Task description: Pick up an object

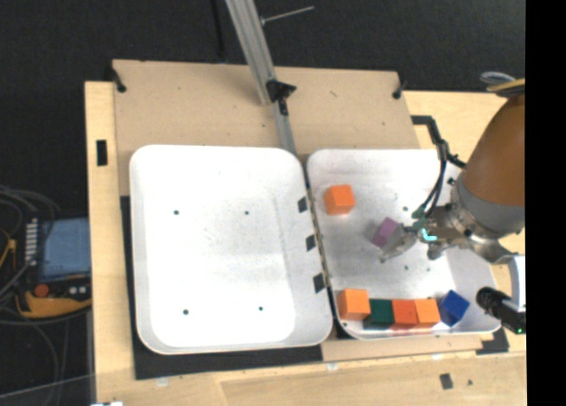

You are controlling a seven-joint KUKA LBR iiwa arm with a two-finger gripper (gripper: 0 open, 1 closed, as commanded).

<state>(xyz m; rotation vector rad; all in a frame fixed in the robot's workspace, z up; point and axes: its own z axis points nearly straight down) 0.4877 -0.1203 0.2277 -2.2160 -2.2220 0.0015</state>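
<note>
Arm (495, 165) reaching leftward, wrist low, tilted

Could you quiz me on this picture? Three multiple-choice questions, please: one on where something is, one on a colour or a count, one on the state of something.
1. Where is the purple block?
A. In the left bin
B. In the right bin, near its middle
C. On the bench outside both bins

2. How many blocks form the row along the right bin's near edge?
A. Two
B. Five
C. Eight

3. How does the lone orange block lie?
A. Stacked on another block
B. Held up in the air
C. Alone on the bin floor, apart from the others

Answers: 1 B, it lies on the right bin's floor beside the gripper. 2 B, orange, green, orange, orange, blue. 3 C, bare white floor surrounds it.
</note>
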